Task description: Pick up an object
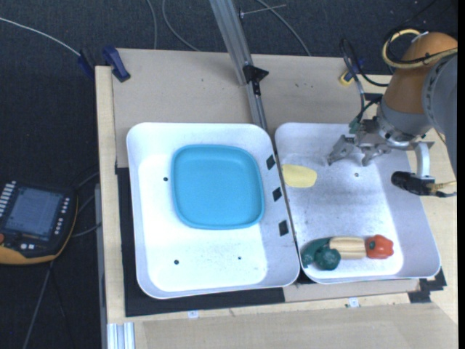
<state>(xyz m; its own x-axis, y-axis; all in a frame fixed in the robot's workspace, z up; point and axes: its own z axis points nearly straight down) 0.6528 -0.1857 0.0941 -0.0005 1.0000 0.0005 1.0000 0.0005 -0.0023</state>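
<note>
White, shallow plastic with rounded corners makes up both bins. The left bin [145, 195] carries a smooth, square-ish blue plate [218, 186] with soft corners and a raised rim, sitting toward the bin's far side. The right bin [407, 260] has a faintly speckled floor. On it lies a pale yellow, flattened oval piece [299, 175] near the far-left part, close to the edge shared with the other bin. Along the near wall of that bin three small things lie in a row, touching one another: a dark green lumpy piece [321, 256], a tan cylinder-like piece [347, 247] lying on its side, and a rounded red piece [378, 246] with a small green top.

The bins rest on a pale wooden tabletop [182, 86], and a grey metal bar [234, 35] slants across its far part.

The grey arm with its orange band [429, 49] reaches in from the right and bends down over the far part of the right bin. The gripper [358, 151] hangs low there, its thin metallic fingers [338, 153] spread apart with nothing between them. It is to the right of the yellow piece, apart from it, and well away from the row at the near wall.
</note>
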